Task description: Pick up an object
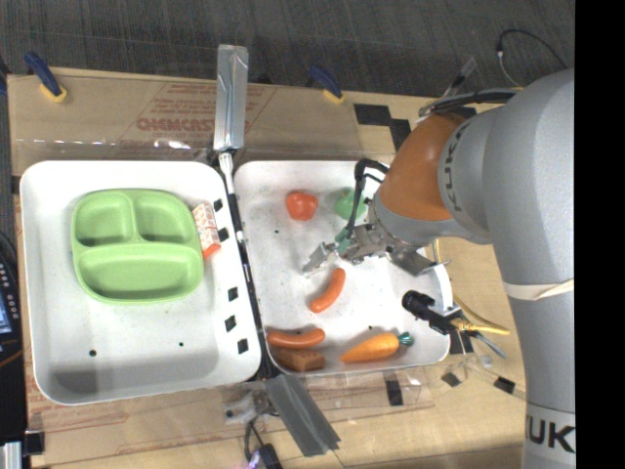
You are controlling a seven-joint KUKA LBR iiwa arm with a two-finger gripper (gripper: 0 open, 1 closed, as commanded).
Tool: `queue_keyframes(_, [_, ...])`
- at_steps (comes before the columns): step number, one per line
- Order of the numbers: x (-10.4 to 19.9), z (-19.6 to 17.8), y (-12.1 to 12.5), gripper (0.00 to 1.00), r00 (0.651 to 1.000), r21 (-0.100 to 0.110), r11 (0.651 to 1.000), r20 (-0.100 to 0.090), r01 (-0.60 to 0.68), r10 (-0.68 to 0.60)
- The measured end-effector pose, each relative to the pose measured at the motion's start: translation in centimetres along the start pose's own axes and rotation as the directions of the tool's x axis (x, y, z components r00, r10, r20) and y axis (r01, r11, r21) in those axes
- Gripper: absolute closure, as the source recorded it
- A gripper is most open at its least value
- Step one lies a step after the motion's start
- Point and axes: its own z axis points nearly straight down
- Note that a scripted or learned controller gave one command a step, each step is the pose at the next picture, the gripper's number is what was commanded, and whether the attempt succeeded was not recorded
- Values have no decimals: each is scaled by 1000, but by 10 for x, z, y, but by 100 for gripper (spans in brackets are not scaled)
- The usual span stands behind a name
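Robot arm: thick, rounded, matte light-grey casing, smooth cylindrical segments. Orange band wraps arm above wrist, glossy, dome-shaped. Thin seam line crosses grey shell lower down. Dark block letters "UK" at lower edge of casing, cut off by frame. Black cable loops from wrist area toward tool end. Gripper: small metallic silver-grey assembly, angular parts, slim fingers. More thin dark cables curve behind upper part of arm.
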Motion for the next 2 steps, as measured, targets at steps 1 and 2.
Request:
queue_keyframes(1, [0,-10,0,100,1000,1,1000,-1,4,-4])
queue_keyframes(2, [44,-46,-5,100,1000,2,1000,-1,-15,15])
